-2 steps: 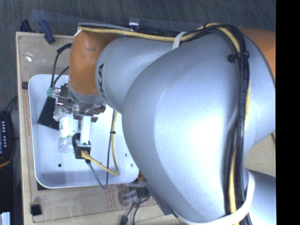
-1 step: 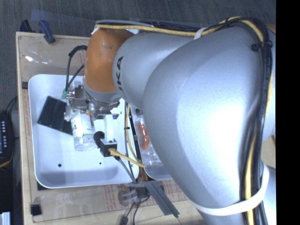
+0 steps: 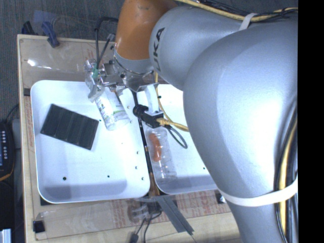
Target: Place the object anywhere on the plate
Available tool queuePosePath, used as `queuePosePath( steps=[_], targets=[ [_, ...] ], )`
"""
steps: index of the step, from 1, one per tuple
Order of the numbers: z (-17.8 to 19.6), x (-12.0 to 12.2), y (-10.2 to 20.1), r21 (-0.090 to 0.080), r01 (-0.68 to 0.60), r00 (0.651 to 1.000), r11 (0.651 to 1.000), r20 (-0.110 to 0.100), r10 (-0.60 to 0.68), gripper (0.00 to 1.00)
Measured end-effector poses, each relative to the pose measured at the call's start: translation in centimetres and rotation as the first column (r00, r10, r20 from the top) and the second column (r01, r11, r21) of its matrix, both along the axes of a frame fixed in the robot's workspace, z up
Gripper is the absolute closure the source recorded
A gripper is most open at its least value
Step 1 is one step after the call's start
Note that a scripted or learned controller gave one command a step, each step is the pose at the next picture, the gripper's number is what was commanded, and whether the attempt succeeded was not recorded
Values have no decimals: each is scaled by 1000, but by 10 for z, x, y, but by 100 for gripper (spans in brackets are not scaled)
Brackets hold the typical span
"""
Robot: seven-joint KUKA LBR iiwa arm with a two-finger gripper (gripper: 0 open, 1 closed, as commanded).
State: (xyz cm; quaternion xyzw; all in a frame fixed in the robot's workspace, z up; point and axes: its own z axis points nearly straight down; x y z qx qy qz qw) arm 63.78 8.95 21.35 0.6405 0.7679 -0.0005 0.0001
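We are looking down on a pale wooden bench (image 3: 30, 49) standing on grey carpet, with two shallow white bins sitting side by side on it. The left bin (image 3: 86, 186) is taking up the centre-left of the frame, and the right bin (image 3: 187, 184) is lying largely under the big grey arm (image 3: 228, 85) reaching in from the right. The gripper (image 3: 96, 80) is hanging over the upper middle of the left bin. The clear bottle (image 3: 110, 111), labelled white and green, is lying slanted just below it, with its upper end right up against the gripper. We cannot tell whether the claw is clenched on the bottle or released, because the hardware there is blurring together. The dark ridged plate (image 3: 69, 126) is lying flat at the left of the same bin, near the bottle but apart from it. We are judging the step in hand to be carrying the bottle over to that plate. To do it well, we are advising a check that the bottle is really rising with the gripper, then a short move toward the left of the frame, keeping the bottle low and setting it along the ridges so that it is not rolling off. A second bottle (image 3: 159, 153) with something orange inside is lying in the right bin and is playing no part.
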Motion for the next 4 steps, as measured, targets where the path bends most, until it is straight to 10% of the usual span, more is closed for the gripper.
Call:
queuePosePath(
  steps=[1,2,3,4],
  targets=[
    [87,18,14,1,-52,999,999,-1,52,100],
    [2,18,47,1,-231,973,973,-5,231,100],
    [-24,-31,95,1,-327,945,945,-5,327,100],
    [1,-7,70,0,-511,860,860,-1,511,100]
  ],
)
